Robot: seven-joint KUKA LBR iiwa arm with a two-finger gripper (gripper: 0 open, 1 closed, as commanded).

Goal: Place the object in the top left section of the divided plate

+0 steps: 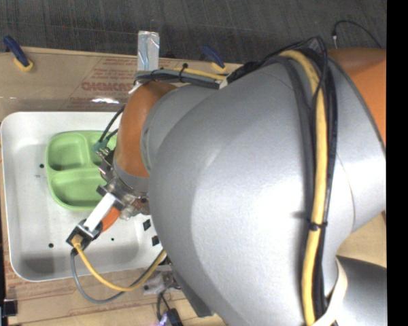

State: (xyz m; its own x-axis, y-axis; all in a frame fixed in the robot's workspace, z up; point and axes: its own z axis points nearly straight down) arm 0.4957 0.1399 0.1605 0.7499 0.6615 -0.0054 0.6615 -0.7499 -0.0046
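From my seat at the remote station, the arm takes up most of what I can see: its grey body sweeps in from the right and covers the whole right half of the bench, with the orange band showing just above the wrist at the centre left. A yellow cable and black cables run along the grey casing, and a yellow loop of cable hangs down at the near side of the left bin. The left white bin is what I can see of the workspace, and in it lies the green divided plate, toward the far left part of the bin, with two of its sections visible, one farther and one nearer; the plate's right side is hidden under the wrist. The gripper sits right at the plate's right edge, under the wrist, and I cannot tell how it stands because the wrist hardware blocks it. A small black and orange fitting with a white bar sticks out from the wrist toward the near left, over the bin floor. As for the object I am meant to place, I cannot pick it out anywhere: the two visible plate sections look bare green.
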